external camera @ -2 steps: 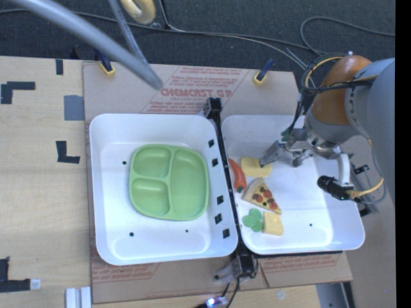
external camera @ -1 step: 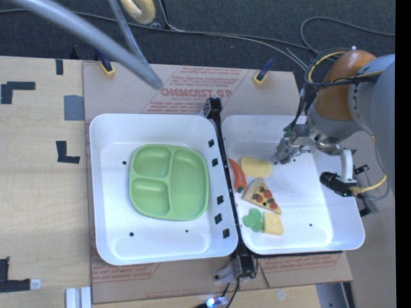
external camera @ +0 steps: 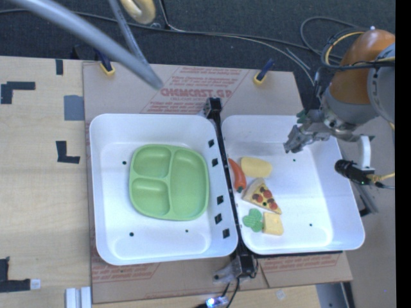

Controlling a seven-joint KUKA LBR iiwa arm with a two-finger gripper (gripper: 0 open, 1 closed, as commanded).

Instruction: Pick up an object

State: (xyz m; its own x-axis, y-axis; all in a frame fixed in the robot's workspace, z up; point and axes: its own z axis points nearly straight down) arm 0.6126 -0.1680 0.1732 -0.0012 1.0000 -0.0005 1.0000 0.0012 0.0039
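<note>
Hovering at R bin's (external camera: 334, 233) 1 o'clock, claw (external camera: 294, 143); can't tell its state. Toy food (external camera: 258, 197) at bin's 9. Green plate (external camera: 169, 181) in L bin (external camera: 106, 172).

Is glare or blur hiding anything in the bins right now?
Camera view: even lighting, white right bin bright but not washed out; small toy food pieces, like the pizza slice, look soft; the grey two-finger gripper is dim and blurry.

Green tray (external camera: 169, 181): smooth, slightly glossy plastic. White bins (external camera: 103, 172): smooth plastic, faint sheen. Beneath the bins, brown cardboard sheet (external camera: 192, 88), matt. Bench (external camera: 38, 172) beside it: pale wood-grain surface.
</note>
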